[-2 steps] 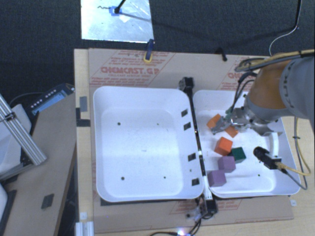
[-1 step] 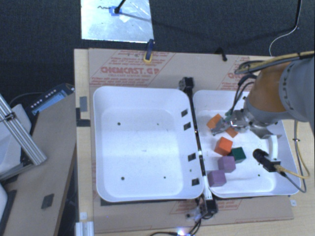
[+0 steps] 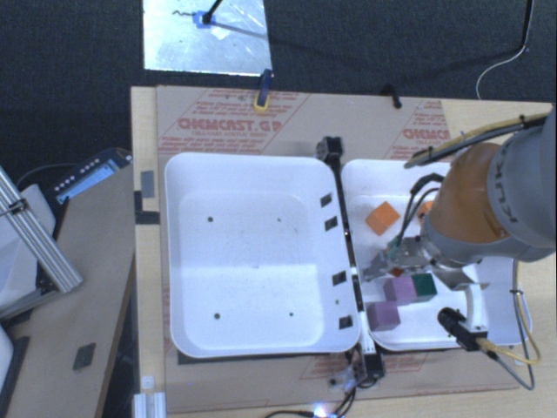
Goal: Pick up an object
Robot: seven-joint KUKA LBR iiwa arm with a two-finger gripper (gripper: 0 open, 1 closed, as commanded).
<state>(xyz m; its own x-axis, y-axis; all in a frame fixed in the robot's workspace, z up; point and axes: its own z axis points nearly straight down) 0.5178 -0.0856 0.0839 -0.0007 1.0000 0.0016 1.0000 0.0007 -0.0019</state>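
Note:
The right bin [image 3: 365, 185] holds several small blocks. An orange block [image 3: 381, 218] lies near its middle, toward the back. Two purple blocks sit toward the front: one [image 3: 384, 314] by the front left corner, the other [image 3: 401, 289] just behind it. A dark green block [image 3: 424, 285] rests beside the second purple block. My gripper [image 3: 389, 261] hangs low over the bin's left half, just behind the purple and green blocks and in front of the orange one. The arm's grey and orange wrist [image 3: 474, 207] hides the right part of the bin.
The left bin [image 3: 252, 251] stands beside the right one, with a black clip rail [image 3: 339, 233] along the shared wall. A sliver of another orange thing [image 3: 425, 207] peeks out at the wrist's edge. A cardboard sheet [image 3: 235, 122] lies under both bins.

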